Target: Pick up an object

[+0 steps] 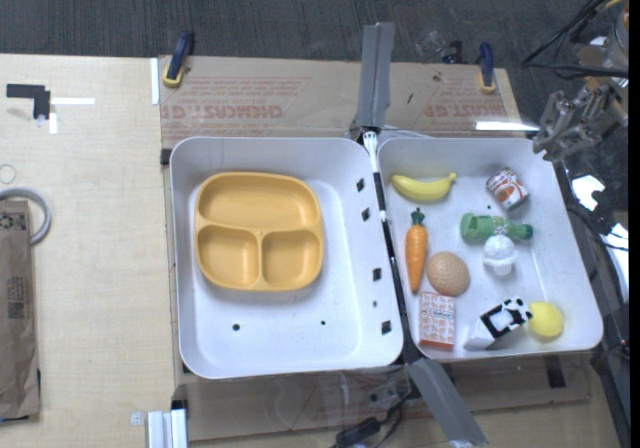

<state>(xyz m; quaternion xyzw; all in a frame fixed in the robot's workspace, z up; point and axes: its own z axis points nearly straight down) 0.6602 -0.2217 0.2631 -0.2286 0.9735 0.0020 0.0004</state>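
The right bin [585,276] holds several objects: a yellow banana [423,186], an orange carrot [416,251], a brown egg-shaped object [448,274], a red-and-white can [507,189], a green bottle [493,228] lying on its side, a small white object [499,252], a red-and-white carton [437,321], a black-and-white toy [505,320] and a yellow lemon [546,320]. My gripper [565,128] appears as a grey mechanism with cables past the bin's far right corner, above the rim and apart from every object.
The left bin [200,336] contains a yellow divided plate [260,231]. A grey divider bar [375,76] runs between the bins. Blue clamps [180,56] hold cardboard behind them. A brown bag [15,306] lies on the bench at far left.
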